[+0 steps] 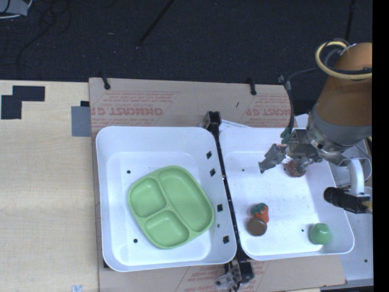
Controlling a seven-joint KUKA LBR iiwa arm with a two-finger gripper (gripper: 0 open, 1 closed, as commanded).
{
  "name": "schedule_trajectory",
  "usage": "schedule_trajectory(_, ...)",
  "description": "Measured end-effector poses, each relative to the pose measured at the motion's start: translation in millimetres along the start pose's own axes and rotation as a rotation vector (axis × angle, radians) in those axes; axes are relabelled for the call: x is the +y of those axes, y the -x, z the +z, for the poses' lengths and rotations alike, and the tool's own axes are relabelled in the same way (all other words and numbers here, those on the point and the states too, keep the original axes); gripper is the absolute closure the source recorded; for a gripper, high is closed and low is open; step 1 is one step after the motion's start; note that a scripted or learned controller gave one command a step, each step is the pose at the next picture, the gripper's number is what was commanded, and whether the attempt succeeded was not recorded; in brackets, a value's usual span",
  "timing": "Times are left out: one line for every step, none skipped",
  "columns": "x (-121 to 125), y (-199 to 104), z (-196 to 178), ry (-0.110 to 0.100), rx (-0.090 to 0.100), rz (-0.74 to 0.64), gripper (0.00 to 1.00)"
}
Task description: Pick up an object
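The gripper (285,159) hangs over the right bin (276,248), upper right of the frame; whether it is released or clenched I cannot tell. A reddish object (296,168) lies just beside its tip. The orange piece (261,211), brown disc (256,227) and green cup (320,233) sit lower, well apart from it.

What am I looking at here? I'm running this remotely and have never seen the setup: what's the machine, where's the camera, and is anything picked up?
One camera looks down at a slant on two white bins. The left bin holds a green divided plate. The right bin holds a small orange and green toy, a brown disc touching it, and a green cup. The grey and orange robot arm reaches in from the right. Its gripper is low over the right bin's far part, by a small reddish object. Whether it grips that, I cannot tell.
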State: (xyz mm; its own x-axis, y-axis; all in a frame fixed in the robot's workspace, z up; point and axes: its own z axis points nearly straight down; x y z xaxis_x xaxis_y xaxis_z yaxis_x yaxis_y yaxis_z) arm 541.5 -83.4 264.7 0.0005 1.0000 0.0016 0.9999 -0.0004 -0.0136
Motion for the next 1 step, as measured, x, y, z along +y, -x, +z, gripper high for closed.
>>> schedule_trajectory(1.7,0.2,-5.2,0.01,-0.001,-0.001,0.0)
